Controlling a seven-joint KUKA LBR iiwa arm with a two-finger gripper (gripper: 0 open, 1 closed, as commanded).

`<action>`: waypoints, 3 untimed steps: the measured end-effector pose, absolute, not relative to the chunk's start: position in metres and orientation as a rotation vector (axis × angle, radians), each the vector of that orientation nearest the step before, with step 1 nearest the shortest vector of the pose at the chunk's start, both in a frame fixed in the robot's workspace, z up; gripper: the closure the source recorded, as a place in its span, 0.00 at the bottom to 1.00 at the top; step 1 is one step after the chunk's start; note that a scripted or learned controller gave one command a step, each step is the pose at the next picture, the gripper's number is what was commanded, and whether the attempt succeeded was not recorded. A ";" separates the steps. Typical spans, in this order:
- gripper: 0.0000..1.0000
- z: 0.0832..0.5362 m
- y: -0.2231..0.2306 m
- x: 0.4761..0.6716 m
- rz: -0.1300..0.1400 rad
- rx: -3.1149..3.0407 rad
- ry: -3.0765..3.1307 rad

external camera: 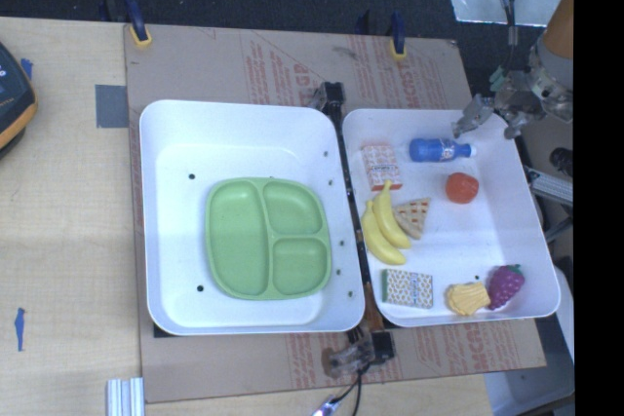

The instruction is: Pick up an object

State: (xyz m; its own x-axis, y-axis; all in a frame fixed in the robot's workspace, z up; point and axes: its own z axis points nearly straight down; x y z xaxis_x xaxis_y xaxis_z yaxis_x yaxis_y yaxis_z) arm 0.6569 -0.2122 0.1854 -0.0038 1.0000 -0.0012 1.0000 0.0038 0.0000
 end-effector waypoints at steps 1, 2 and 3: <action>0.00 0.150 -0.211 0.621 -0.006 2.218 2.229; 0.00 0.092 -0.194 0.595 -0.005 2.219 2.228; 1.00 0.103 -0.195 0.596 -0.008 2.216 2.231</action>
